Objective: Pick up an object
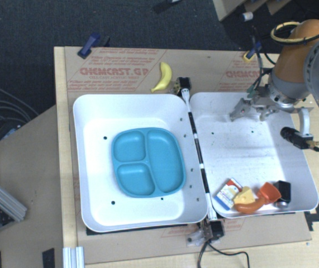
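In the front corner of the right bin [293, 166] lies a cluster of small objects: a white and red packet [228, 192], a yellow piece [247, 195], an orange curved piece [250, 207], a red-orange block [269, 192] and a black block [284, 190]. A blue divided plate [148, 162] rests in the middle of the left bin [92, 127]. My gripper [253, 110] hovers over the right bin's far end, well away from the cluster. Its grey fingers [237, 112] are spread open with nothing between them.
A yellow banana [162, 77] lies on the cardboard bench behind the left bin. A blue clip [88, 46] sits at the bench's far left corner. A black cable connector [294, 137] hangs off the arm over the right bin's right side.
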Robot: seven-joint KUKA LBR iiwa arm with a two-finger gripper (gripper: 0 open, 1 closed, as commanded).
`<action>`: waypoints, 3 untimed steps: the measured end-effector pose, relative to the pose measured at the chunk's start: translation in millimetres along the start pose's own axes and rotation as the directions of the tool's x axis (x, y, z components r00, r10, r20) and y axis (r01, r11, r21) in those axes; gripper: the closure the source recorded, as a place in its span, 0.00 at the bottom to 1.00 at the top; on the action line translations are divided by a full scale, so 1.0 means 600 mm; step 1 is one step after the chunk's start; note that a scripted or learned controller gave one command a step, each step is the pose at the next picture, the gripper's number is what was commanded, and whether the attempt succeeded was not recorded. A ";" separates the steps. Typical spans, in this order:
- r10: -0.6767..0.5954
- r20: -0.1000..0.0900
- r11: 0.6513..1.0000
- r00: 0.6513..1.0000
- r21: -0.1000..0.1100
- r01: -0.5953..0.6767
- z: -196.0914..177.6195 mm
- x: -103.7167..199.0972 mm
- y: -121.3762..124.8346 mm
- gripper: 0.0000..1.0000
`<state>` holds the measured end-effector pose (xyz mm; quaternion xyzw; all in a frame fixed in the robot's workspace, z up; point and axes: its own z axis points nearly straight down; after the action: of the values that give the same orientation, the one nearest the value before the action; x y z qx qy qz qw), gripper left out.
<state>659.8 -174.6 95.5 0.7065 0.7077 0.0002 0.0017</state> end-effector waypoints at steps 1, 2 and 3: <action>0.000 0.001 1.000 1.000 -0.003 0.000 -0.018 0.000 0.001 1.00; 0.000 0.001 1.000 1.000 -0.002 0.000 -0.017 0.000 0.001 0.00; 0.000 -0.004 1.000 1.000 0.005 0.000 0.019 0.134 -0.061 0.00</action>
<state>623.0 -94.4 84.1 0.7067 0.7076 -0.0002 -0.0016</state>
